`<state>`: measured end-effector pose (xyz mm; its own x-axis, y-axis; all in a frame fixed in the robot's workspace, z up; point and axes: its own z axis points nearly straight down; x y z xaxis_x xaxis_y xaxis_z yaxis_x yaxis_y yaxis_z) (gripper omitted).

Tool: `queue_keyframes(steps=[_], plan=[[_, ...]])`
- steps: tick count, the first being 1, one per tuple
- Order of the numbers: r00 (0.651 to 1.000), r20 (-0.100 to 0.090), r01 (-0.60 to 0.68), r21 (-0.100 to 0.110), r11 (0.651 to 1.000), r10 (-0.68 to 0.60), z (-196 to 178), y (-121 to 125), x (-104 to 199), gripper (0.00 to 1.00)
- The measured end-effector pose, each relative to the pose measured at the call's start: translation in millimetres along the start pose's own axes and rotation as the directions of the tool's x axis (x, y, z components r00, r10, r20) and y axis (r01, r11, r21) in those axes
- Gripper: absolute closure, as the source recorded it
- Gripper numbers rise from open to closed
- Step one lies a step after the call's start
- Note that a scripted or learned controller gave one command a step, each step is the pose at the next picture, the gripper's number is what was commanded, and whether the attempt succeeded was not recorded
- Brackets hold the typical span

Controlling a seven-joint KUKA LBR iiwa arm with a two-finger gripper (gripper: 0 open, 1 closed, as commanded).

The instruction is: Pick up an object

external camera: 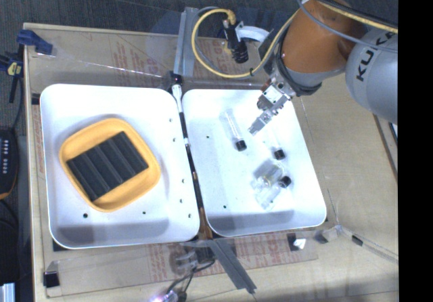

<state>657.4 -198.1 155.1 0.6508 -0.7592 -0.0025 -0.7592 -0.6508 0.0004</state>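
Tray [108, 162] in left bin [51, 101]

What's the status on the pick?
Gripper over right bin, nothing held. Clear tube just left of it. Clear bundle nearer front. Path open.

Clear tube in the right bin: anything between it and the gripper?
Nothing visible. The gripper hangs over the right bin, just right of the clear tube, with bare bin floor between. The other small clear pieces lie nearer the camera, off that line.

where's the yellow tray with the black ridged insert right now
In the camera view the yellow tray lies in the left bin, roughly at its middle and turned at an angle, across the divider from the gripper over the right bin.
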Motion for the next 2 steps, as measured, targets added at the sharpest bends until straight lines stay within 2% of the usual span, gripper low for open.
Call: queue_keyframes(steps=[1,2], plan=[[0.957,-0.002,0.288,0.003,0.957,-0.288,-86.1,-2.8,-2.4,1.0],[0.785,-0.001,0.62,0.0,0.785,-0.62,-33.2,4.1,5.9,1.0]])
